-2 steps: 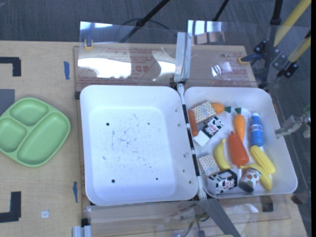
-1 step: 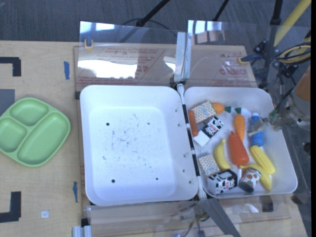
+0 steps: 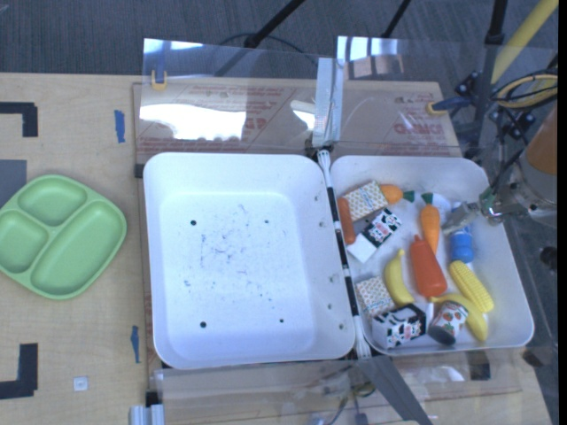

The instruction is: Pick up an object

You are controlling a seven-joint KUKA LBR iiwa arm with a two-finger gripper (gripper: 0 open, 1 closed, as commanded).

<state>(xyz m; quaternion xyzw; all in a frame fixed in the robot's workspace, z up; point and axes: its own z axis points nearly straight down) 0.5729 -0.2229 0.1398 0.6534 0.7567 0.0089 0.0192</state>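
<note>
In the camera view our hand (image 3: 490, 207) sits at the rim of the right bin (image 3: 523, 312), and it is too small and cluttered at that edge for us to tell whether it is open or closed; nothing is visibly between its tips. All the candidate objects lie in that same bin, just inward of the hand and toward the near edge: a small blue object (image 3: 461, 246) and a green-topped carrot (image 3: 430, 222) are closest, an orange pepper-like toy (image 3: 428, 268) lies just beyond them, a corn cob (image 3: 471, 288) and a banana (image 3: 397, 280) sit further toward the near rim, and patterned boxes (image 3: 365, 200) rest across the bin by the divider. The left bin (image 3: 168, 184) stands well apart from the hand on the far side of that divider, and a green divided plate (image 3: 58, 235) rests on the surface (image 3: 62, 113) beyond it. We judge this as the approach step, before any grasp. Next we would need to bring the hand over one chosen piece, probably the blue object or the carrot, descend with the tips straddling it, and close without nudging the crowded neighbours.
</note>
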